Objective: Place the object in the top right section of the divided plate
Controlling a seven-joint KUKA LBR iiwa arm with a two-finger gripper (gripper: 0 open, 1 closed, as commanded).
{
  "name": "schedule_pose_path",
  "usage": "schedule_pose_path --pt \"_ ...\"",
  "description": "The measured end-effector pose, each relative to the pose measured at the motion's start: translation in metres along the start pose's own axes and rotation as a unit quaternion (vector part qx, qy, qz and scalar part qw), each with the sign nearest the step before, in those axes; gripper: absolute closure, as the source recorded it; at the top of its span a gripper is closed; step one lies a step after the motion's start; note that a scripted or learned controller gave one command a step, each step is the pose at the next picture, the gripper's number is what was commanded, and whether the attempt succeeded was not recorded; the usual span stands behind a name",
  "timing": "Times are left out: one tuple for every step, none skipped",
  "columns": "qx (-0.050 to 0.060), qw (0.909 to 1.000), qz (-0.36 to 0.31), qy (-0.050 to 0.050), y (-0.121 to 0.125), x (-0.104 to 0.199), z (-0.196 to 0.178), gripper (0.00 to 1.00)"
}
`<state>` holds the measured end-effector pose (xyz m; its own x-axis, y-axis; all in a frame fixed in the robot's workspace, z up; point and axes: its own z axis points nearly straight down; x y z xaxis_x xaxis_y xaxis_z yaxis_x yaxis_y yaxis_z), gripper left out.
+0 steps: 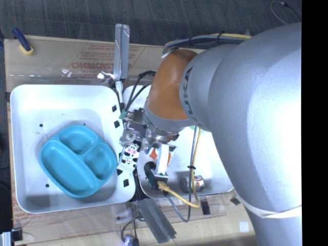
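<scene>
A light blue divided plate (pixel 78 160) with three sections lies in the left white bin (pixel 31 111), tilted toward the bin's lower middle. All of its sections look bare. My gripper (pixel 132 151) hangs over the wall between the two bins, just right of the plate, under the orange wrist band (pixel 171 88). A small round object (pixel 195 182) in orange, white and yellow rests near the front edge of the right bin (pixel 218 186), to the right of the gripper and apart from it.
The grey arm (pixel 251 117) covers most of the right bin. A yellow cable (pixel 177 196) loops below the wrist. A metal bracket (pixel 122 53) stands behind the bins, and a blue clip (pixel 21 40) lies at the bench's far left corner.
</scene>
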<state>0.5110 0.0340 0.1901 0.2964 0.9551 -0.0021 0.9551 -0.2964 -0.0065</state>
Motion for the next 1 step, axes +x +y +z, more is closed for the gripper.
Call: schedule_pose_path --pt "-0.001 0.9996 -0.028 0.000 -0.0010 0.0410 -0.0005 1.00"
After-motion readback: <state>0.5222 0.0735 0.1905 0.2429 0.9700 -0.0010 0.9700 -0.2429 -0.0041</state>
